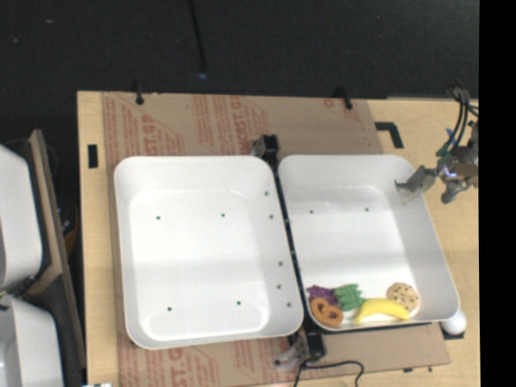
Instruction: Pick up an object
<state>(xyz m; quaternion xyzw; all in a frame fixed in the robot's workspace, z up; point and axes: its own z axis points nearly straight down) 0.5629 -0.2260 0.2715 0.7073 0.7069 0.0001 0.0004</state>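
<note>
Several small toy foods lie along the near edge of the right bin (363, 216): purple grapes (319, 293), a green leafy piece (349, 295), an orange ring-shaped piece (326, 313), a yellow banana (380, 310) and a round cookie (402, 297). My gripper (431, 182) hangs at the far right rim of that bin, well away from the toys, with nothing seen in it. Most of the arm is cut off by the view's right side.
The left bin (201, 240) stands beside the right one, with a black clamp (266, 146) at their far junction. A small white ball (455, 323) rests outside the right bin's near corner. Cables (463, 119) hang above the gripper.
</note>
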